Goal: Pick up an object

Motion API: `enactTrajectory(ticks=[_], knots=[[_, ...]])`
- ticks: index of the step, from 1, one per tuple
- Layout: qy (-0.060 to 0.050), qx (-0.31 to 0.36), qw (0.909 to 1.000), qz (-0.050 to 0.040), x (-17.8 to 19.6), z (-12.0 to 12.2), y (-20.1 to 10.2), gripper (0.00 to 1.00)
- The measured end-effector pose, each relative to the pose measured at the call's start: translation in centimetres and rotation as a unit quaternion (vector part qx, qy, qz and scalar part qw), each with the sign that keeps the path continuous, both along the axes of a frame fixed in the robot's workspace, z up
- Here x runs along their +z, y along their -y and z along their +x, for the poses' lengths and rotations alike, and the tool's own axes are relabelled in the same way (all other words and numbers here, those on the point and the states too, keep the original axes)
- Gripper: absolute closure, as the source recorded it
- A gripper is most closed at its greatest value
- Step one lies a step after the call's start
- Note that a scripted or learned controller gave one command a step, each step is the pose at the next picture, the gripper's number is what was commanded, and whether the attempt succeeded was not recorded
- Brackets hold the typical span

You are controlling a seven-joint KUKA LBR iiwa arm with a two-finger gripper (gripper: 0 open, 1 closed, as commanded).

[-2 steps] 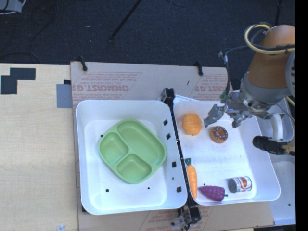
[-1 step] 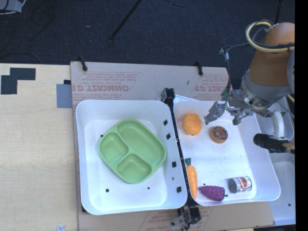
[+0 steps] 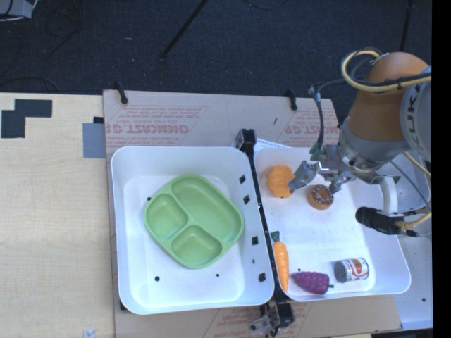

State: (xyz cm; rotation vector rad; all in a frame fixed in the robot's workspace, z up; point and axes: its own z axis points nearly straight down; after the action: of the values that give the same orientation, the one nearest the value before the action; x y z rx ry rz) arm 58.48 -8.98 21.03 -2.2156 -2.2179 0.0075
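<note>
Here, in the right bin [image 3: 384, 273], the nearest candidate for picking is a small round chocolate-frosted doughnut [image 3: 320, 196], lying flat on the white floor toward the bin's far side. The gripper [image 3: 323, 177] hangs right over it with jaws spread wide: one finger points out toward the orange, the other angles down at the doughnut's right edge. Nothing sits between the fingers. Whether a fingertip touches the doughnut I cannot tell.

Just left of the doughnut rests an orange [image 3: 280, 181], close to the divider between the bins. Along that divider, nearer the front, a toy carrot [image 3: 281, 262] lies lengthwise, green top pointing away. Beside its tip is a purple, eggplant-like piece [image 3: 311, 282], and just right of that a small can [image 3: 351, 269] on its side, red label showing.

The left bin [image 3: 134, 273] holds a green three-compartment plate [image 3: 194, 220], turned at a slant.

The grey arm [image 3: 384, 104], orange band on top, enters from the right.
</note>
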Motion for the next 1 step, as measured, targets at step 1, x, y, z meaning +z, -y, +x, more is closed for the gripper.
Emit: enactTrajectory(ticks=[1], knots=[[0.0,0.0,1.0,0.0,-4.85,0.46,-0.65,0.0]])
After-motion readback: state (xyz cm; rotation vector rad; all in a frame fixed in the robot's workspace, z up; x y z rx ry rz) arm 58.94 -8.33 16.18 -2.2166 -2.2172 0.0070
